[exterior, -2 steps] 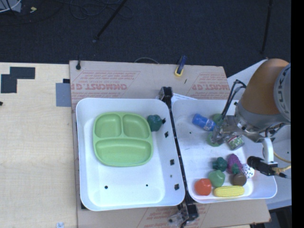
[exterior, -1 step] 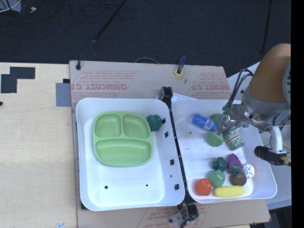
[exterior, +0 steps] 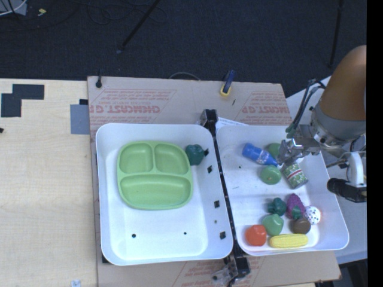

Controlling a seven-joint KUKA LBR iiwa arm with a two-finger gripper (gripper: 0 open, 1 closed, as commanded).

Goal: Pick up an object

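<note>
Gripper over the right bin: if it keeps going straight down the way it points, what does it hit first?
Most likely the small can right under the gripper, with the green ball just beside it. Depth is hard to judge from this slanted view.

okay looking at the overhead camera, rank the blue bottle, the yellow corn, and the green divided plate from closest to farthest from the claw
1. blue bottle: just left of the claw, upper part of the right bin.
2. yellow corn: at the right bin's near edge, well below the claw.
3. green divided plate: over in the left bin, farthest.
</note>
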